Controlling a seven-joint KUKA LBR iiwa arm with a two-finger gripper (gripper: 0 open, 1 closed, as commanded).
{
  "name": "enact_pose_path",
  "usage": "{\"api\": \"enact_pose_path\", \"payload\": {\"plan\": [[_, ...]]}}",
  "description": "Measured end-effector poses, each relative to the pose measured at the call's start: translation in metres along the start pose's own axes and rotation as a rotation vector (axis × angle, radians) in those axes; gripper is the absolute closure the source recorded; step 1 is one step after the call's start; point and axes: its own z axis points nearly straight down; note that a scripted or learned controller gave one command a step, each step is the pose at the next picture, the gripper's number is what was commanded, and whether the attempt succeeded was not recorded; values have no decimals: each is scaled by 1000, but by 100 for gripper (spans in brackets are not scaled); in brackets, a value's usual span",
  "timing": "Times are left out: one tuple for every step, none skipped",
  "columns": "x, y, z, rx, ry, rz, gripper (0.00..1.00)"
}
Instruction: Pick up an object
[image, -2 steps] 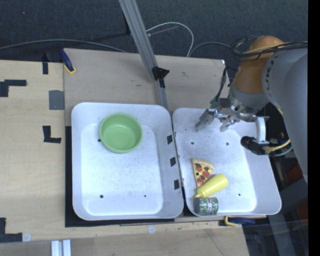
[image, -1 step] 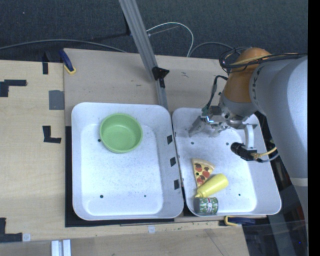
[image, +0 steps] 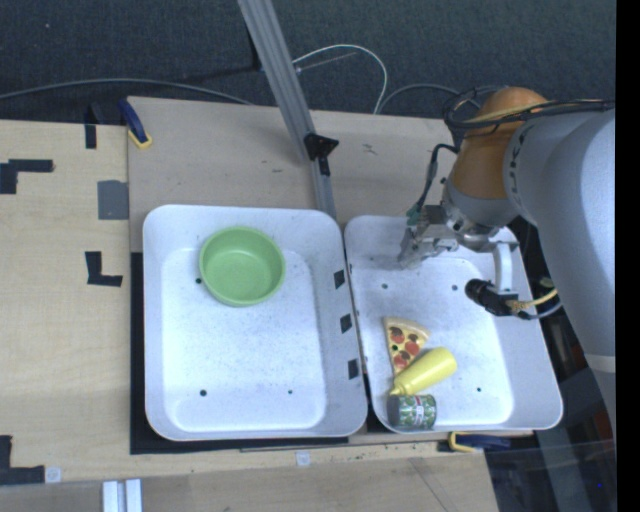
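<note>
Gripper (image: 415, 245) low over the far end of the right bin (image: 520, 405), nothing seen between its fingers; whether they are spread or closed I cannot tell. Judged step: approach, nothing picked yet. Candidates sit at that bin's near end, well apart from the gripper: one pizza slice (image: 404, 344), one yellow bottle (image: 425, 371) touching it, one green can (image: 413, 411) at the rim. Next move calls for travel toward them, then descent. Left of the right bin: one more bin (image: 240, 390), one green bowl (image: 241, 265).

The arm (image: 575, 180) is showing a smooth grey shell with a rounded orange band (image: 490, 150) above the wrist. Black cables are looping around it, and the metal tool (image: 415, 243) is looking small and grey.
</note>
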Motion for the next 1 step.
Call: {"api": "enact_pose_path", "payload": {"plan": [[0,9,-60,-7,0,2,100]]}}
